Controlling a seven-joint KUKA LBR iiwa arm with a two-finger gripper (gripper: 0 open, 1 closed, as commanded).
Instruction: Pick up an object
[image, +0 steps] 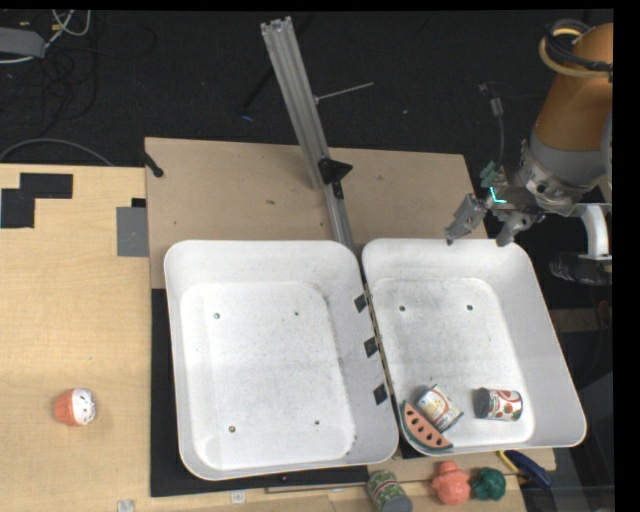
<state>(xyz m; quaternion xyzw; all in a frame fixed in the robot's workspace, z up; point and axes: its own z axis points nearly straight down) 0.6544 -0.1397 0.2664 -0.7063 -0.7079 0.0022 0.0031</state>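
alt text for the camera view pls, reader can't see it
The gripper hangs open over the far edge of the right bin, holding nothing. Two small cans and a watermelon-slice toy lie at its near end.

Place: a robotics lab test bench.
Arm: a grey and orange KUKA arm (572, 110) reaches in at the bench's right edge.
Work surface: two shallow white bins (262, 262) on a brown board (240, 190).
Rig: an aluminium rail (305, 120) slants over the back edge.
Surroundings: loose cables (45, 35) on dark floor.
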